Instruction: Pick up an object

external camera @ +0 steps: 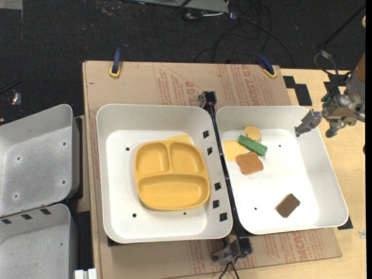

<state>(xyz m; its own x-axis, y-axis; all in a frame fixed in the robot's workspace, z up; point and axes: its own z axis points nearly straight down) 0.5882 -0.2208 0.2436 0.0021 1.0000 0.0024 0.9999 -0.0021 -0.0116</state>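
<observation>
The right bin (pixel 325 173) holds several small items: a green bar (pixel 252 145), a yellow round piece (pixel 252 133), a pale yellow flat piece (pixel 231 150), an orange-brown slice (pixel 249 164) and a dark brown square (pixel 287 205). In the left bin (pixel 110 156) lies a yellow divided plate (pixel 172 175). My gripper (pixel 320 126) hovers over the right bin's upper right edge, well to the right of the green bar. Its fingers are spread open and nothing sits between them.
The bins rest on a cardboard sheet (pixel 157 80) held by clamps at the back. A black divider (pixel 218 161) runs between the bins. Grey metal lids (pixel 35 156) lie off to the left. Cables cross the dark floor behind.
</observation>
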